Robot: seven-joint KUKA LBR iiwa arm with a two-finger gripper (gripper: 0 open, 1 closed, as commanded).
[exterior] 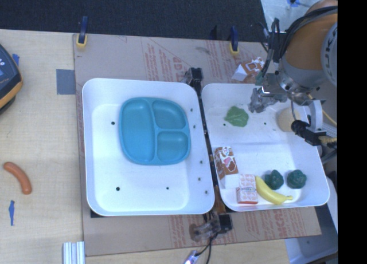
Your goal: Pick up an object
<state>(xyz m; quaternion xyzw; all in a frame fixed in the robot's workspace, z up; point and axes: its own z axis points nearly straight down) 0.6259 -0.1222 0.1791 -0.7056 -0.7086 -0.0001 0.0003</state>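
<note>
- We see the gripper [259, 101] low over the right bin's [304, 153] far part; whether it is wide or narrow we cannot tell.
- The green leaf [236, 116] lies just left of it and nearer to us, apart from it.
- Banana [272, 192], two dark green pieces [285, 179] and cartons [236, 177] crowd the near edge.
- The bin's middle lies bare.
- The left bin [103, 160] holds a blue plate [155, 130].

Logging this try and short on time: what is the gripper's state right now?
Gripper: cannot be told; it hangs over the right bin beside the green leafy piece, with nothing visibly between its fingers.
</note>
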